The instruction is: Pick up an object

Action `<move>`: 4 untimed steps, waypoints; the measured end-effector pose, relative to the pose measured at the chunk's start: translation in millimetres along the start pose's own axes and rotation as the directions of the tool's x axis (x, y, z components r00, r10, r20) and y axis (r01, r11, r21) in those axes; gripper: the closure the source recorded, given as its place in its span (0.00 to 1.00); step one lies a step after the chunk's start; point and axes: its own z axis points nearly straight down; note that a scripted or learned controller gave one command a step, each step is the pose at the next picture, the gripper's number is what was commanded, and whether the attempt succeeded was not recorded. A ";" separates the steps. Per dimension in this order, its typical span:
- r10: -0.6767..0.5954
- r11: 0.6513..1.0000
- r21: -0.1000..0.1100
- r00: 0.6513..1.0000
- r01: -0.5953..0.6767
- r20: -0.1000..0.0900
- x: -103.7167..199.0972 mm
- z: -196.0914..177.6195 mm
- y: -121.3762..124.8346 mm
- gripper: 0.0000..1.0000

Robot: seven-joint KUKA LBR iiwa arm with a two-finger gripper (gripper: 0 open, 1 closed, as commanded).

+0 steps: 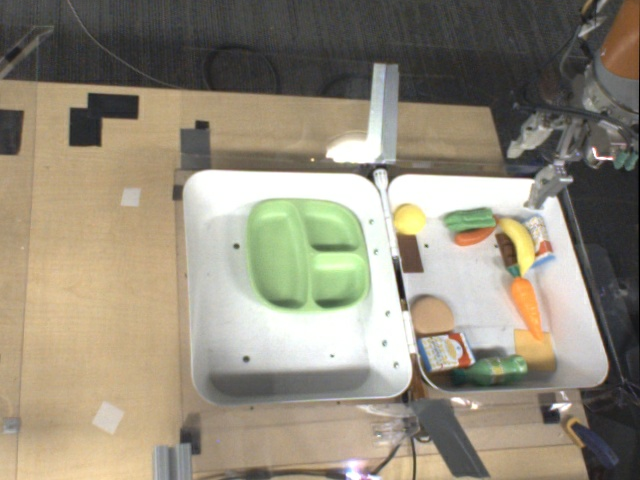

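The pincer (548, 186) is hovering spread and holding nothing over the right bin's (585, 298) far corner, while the banana (517, 240) is lying just beside it, inside that bin.

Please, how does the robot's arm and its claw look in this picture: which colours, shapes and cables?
The arm is grey with an orange band near the top right corner. Thin cables loop beside it. Below it sits pale metallic hardware, and the claw ends in slim light-grey metal fingers.
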 end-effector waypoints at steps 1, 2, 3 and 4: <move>-0.085 0.996 -0.005 0.996 0.085 -0.013 1.7 171.5 -35.3 0.00; -0.075 0.997 0.001 0.997 0.075 0.001 60.9 190.6 -35.9 0.00; 0.016 1.000 0.001 1.000 -0.016 0.001 133.3 188.5 -37.0 0.00; 0.138 0.990 0.004 0.990 -0.138 0.016 166.8 186.6 -29.5 0.00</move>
